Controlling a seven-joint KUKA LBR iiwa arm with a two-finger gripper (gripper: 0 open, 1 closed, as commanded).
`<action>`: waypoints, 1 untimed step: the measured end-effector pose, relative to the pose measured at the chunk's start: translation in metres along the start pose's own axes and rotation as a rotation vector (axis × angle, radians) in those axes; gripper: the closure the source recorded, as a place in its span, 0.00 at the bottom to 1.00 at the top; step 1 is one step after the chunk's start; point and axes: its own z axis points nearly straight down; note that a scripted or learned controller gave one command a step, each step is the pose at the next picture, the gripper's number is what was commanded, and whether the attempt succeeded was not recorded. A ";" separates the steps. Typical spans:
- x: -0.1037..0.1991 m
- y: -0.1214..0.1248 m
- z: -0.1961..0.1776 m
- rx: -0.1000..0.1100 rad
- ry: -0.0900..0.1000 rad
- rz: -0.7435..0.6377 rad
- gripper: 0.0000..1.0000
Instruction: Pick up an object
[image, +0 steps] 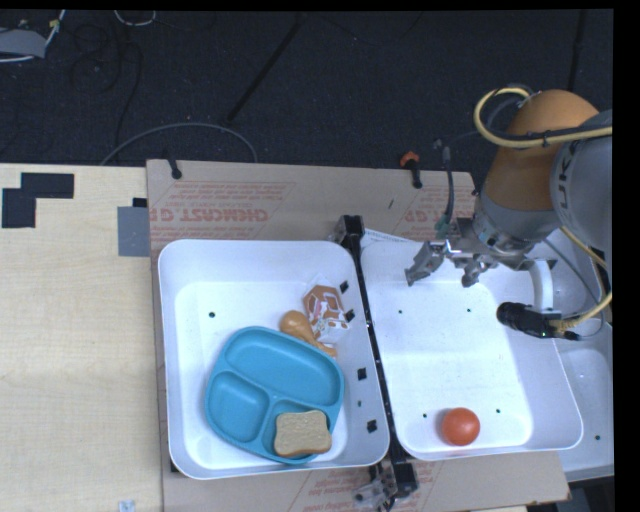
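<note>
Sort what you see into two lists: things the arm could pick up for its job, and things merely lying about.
For the job:
gripper
red ball
blue divided tray
bread slice
small orange-brown toy

Lying about:
two white bins
cardboard sheet
black cables

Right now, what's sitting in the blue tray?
A slice of bread lies in a near compartment of the blue tray. The other compartments look bare; under the bread is hidden.
</note>
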 end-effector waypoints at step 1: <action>0.004 -0.010 0.058 0.005 0.000 0.000 0.00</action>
